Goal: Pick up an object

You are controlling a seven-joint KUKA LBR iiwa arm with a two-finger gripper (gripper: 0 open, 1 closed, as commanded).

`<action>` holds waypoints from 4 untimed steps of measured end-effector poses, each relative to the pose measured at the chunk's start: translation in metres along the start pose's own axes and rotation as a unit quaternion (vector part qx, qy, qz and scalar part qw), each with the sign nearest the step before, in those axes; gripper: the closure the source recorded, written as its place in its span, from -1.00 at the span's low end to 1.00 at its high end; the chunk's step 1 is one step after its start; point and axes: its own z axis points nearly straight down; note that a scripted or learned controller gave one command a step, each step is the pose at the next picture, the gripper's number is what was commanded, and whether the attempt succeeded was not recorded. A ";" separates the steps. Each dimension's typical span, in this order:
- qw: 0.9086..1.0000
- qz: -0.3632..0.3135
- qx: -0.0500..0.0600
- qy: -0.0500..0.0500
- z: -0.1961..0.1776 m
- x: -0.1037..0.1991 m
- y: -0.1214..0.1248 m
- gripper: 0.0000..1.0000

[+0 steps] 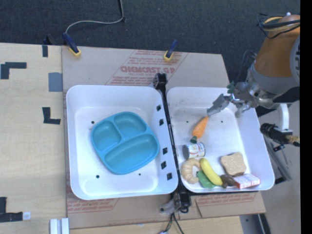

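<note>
Over the right bin, the gripper is held with its fingers spread apart and nothing between them. Just below its left finger, a carrot is seen lying on the bin floor. Nearer the front, a banana and bread slice are gathered.
</note>
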 end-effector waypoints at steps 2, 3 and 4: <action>1.000 0.001 0.001 0.000 0.147 0.035 0.021 -1.00; 1.000 0.000 0.002 0.000 0.138 0.035 0.021 1.00; 1.000 0.000 0.001 0.000 0.138 0.035 0.021 -1.00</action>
